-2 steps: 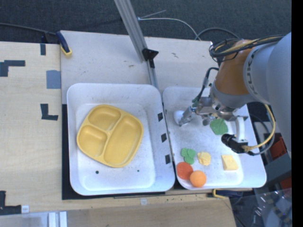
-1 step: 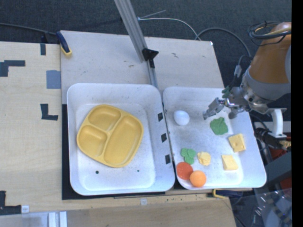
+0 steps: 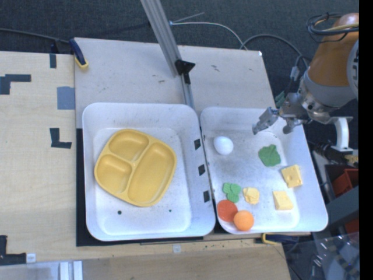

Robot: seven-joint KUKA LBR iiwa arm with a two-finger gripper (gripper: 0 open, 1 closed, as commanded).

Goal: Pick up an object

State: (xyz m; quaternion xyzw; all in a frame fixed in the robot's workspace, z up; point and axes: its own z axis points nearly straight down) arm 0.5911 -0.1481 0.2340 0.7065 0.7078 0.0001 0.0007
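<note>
The right bin [image 3: 303, 214] holds several small items: a white egg [image 3: 222, 145], a dark green leafy piece [image 3: 269, 156], two yellow cheese-like blocks [image 3: 291, 175] [image 3: 282, 200], a small green piece [image 3: 231, 191], a pale yellow piece [image 3: 251, 195], a red piece [image 3: 227, 209] and an orange ball [image 3: 243, 220]. My gripper [image 3: 275, 123] hangs over the bin's far right part, above and just beyond the leafy piece. Its fingers are spread, open, with nothing between them.
The left bin [image 3: 93, 214] holds a yellow divided plate [image 3: 136, 166]. A slanted metal pole [image 3: 164, 34] rises behind the bins. Cables run across the dark floor at the back.
</note>
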